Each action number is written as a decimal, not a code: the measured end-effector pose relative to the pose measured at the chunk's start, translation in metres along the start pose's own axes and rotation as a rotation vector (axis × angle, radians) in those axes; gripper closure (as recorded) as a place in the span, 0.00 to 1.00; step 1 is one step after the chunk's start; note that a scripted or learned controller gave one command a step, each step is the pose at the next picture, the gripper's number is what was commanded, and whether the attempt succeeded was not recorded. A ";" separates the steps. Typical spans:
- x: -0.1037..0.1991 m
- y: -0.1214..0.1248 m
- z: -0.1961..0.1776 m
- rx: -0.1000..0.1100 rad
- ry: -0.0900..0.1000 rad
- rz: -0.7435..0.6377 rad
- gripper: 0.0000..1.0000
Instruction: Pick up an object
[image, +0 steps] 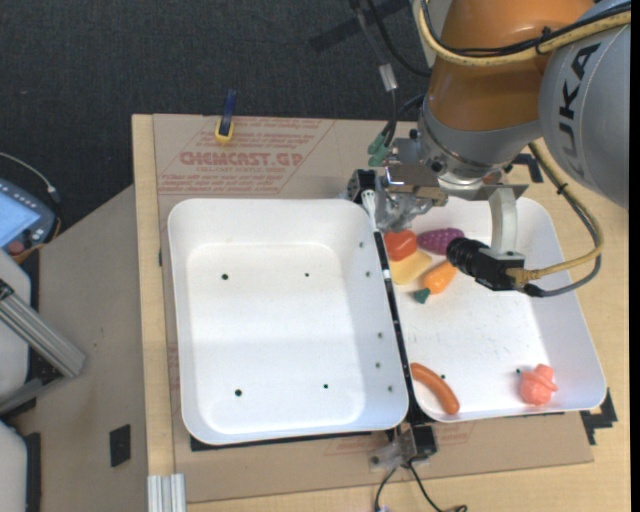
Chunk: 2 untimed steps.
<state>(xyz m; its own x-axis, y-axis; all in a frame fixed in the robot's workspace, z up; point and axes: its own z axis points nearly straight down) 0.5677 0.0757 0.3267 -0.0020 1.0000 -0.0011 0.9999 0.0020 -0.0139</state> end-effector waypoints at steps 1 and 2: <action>-0.002 0.001 -0.009 -0.014 0.001 0.003 0.00; 0.048 -0.028 -0.084 -0.023 0.005 -0.005 0.00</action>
